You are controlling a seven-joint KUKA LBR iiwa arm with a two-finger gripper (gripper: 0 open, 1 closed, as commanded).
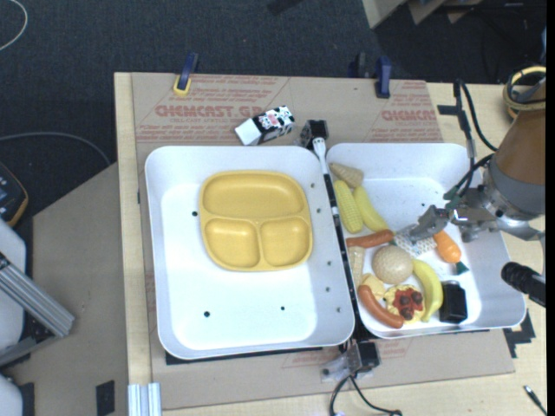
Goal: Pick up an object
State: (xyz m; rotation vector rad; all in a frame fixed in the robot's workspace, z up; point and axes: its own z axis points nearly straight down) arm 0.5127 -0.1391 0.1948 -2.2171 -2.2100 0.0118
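From the right the arm reaches into the right bin (408,165), its gripper (431,225) low among the toy food; whether it is open or closed I cannot tell. An orange carrot (447,248) lies just beside it, a banana (429,286) nearby. In the left bin (173,232) sits a yellow divided plate (257,217).

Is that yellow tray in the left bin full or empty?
Empty: all three compartments of the tray show bare yellow plastic.

The arm (525,159) is cut off at the 3 o'clock edge, and the gripper's (427,230) fingertips are blurred.
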